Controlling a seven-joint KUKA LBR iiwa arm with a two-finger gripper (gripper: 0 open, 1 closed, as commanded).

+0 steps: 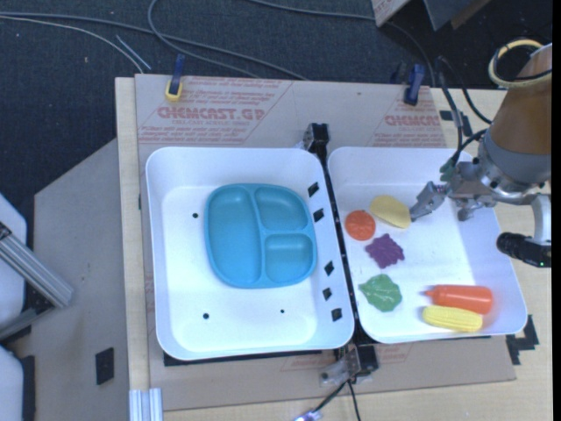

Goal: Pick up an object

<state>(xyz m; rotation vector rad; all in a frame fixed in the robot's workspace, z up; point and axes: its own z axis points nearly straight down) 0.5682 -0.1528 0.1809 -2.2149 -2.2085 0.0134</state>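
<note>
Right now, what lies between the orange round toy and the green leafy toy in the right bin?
In the camera view, a purple toy lies between the orange round toy and the green leafy toy.

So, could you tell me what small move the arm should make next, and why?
Probably a short move left and down toward the yellow toy. The gripper sits just to its right in the right bin, with nothing between its fingers, and that toy is nearer than the orange ball or purple piece.

Red "CHEMCAST GP" lettering printed repeatedly on bench's protective sheet, smaller lines unreadable
</note>
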